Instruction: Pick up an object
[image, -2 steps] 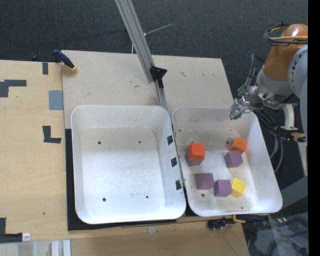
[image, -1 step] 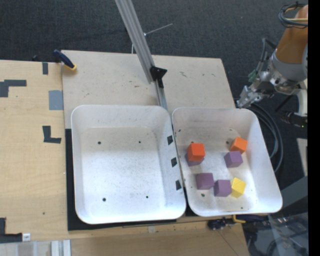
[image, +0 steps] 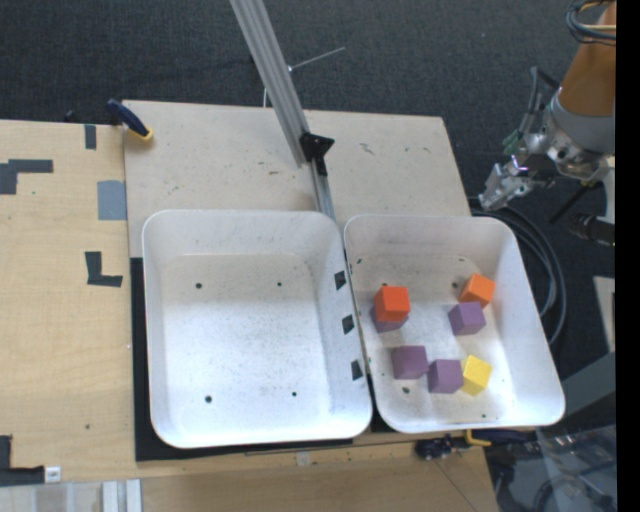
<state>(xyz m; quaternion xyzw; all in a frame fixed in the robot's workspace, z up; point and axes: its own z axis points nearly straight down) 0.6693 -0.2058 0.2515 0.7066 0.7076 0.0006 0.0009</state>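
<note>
The right bin holds several small blocks. An orange-red cube sits on top of a purple one near the bin's left side. Another orange block lies at the right wall, with a purple cube just below it. Two more purple cubes and a yellow cube lie toward the front. My gripper hangs outside the bin, above and beyond its far right corner, with nothing seen in it.
The left bin stands beside the right one. A slanted metal rail runs down to the gap between the bins. Black cables lie right of the right bin. A blue and yellow clamp sits at the bench's far left.
</note>
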